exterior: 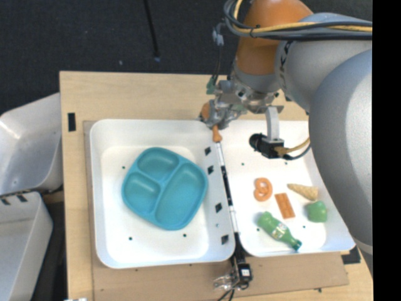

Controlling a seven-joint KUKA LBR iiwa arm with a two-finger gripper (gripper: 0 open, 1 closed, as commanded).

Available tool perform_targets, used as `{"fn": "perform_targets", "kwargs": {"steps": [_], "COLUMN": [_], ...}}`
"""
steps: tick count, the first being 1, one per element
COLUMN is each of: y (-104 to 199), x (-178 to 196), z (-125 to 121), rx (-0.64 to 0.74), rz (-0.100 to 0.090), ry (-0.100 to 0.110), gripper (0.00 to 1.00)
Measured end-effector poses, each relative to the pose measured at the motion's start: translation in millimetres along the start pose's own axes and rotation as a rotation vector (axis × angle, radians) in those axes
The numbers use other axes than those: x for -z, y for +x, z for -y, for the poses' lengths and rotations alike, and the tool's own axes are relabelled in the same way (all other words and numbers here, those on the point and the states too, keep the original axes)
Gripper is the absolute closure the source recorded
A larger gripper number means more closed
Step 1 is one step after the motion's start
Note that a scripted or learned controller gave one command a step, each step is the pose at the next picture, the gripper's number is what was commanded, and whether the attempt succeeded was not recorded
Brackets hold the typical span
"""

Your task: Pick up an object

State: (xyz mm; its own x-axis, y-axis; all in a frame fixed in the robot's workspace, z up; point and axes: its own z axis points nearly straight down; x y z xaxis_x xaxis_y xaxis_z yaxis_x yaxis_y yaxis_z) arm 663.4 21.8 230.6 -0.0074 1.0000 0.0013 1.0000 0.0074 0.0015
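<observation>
My gripper (216, 119) hangs over the far end of the divider between the two white bins. A small orange piece (217, 133) pokes out below its fingertips, and more orange shows at its left side; it looks gripped between the shut fingers. In the right bin (294, 162) lie an orange pretzel (262, 189), an orange flat block (284, 205), a beige cone (302, 191), a green rounded piece (317, 212) and a green bottle (277, 229). All of these sit near that bin's front, well apart from the gripper.
A blue divided plate (165, 187) lies in the middle of the left bin (106, 231). A black fitting with a cable (266, 144) hangs off the arm over the right bin's back. The arm's grey bulk covers the right bin's right side.
</observation>
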Motion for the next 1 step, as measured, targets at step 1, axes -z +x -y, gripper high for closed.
{"fn": "perform_targets", "kwargs": {"steps": [1], "y": [51.3], "x": [15.4], "z": [-8.9], "rx": [0.0], "rz": [-0.001], "ry": [-0.002], "gripper": [1.0]}}
